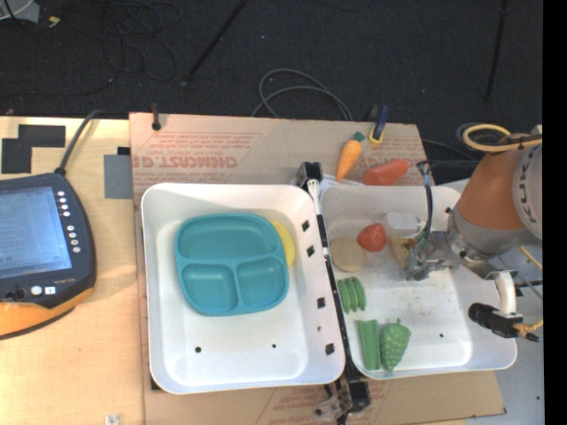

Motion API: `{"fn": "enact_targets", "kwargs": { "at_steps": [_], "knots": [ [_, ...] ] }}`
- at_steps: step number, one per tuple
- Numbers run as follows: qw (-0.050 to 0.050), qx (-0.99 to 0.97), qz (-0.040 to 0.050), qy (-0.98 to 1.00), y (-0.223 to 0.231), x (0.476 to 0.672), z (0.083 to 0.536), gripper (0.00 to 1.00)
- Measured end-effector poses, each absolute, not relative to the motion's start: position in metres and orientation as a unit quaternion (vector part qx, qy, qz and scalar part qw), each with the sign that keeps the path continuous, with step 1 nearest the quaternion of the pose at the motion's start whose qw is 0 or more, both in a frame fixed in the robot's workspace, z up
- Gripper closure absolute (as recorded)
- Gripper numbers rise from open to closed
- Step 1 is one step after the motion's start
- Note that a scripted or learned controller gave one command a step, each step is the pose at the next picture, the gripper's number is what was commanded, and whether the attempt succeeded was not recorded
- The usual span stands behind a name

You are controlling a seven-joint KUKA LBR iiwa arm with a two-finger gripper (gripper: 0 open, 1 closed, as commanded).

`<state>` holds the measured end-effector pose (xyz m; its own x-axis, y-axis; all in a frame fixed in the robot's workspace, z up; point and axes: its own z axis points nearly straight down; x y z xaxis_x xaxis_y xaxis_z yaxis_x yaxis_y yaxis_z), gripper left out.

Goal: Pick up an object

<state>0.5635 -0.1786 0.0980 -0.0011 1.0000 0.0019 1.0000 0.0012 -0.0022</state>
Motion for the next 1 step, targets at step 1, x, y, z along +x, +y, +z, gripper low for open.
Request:
{"fn": "enact_targets", "kwargs": {
  "at_steps": [1],
  "knots": [
    [-0.001, -0.707, -0.0002, -0.707, -0.196, 0.5432, 0.1672, 1.0]
  ]
}}
